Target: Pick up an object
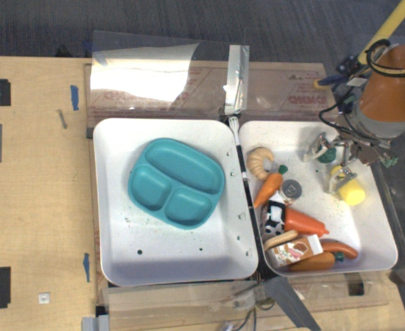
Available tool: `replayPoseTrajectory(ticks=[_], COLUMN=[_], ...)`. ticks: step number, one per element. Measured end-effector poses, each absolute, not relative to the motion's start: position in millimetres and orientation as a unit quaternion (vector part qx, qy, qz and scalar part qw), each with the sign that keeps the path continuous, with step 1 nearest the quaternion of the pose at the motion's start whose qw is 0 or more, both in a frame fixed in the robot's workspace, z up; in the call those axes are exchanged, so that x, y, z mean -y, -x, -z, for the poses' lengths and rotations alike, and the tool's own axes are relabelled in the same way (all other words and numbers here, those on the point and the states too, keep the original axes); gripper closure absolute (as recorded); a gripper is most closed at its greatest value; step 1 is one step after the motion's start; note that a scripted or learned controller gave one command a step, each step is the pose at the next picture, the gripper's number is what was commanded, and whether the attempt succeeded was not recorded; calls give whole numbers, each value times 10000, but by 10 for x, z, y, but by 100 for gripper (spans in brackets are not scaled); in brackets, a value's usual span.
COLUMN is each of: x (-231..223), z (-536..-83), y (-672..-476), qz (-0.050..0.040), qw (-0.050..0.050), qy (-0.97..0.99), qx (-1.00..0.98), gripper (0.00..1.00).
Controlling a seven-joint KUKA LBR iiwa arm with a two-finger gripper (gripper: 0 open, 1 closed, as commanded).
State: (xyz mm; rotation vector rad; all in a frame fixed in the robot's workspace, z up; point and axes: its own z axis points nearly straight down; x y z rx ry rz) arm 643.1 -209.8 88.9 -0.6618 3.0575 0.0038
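Observation:
My gripper [332,163] hangs over the far right part of the right bin [380,221], below the orange wrist band. A yellow rounded object [352,194] lies just in front of it, touching or nearly touching its lower end. I cannot make out whether anything is in its grip. Left of it lie a small grey disc [292,189], an orange carrot [268,188] and a beige curled pastry [260,160].
Along the right bin's front sit a black-and-white toy [274,216], an orange cone [304,223], a small carton [296,251] and a red pepper [341,249]. A teal divided plate [178,183] lies in the left bin [112,240]. A ridge between the bins [244,192] separates them.

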Motion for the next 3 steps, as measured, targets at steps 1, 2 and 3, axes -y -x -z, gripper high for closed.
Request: replayPoseTrajectory(ticks=[1,2,3], x=[2127,2108,2104], z=[-1027,-880,-1019], y=[-6454,-6676,-6707], qz=[16,7,19], qw=[120,55,118], qy=[2084,1653,1644], qx=[-9780,-9862,-9863], gripper=[100,100,100])
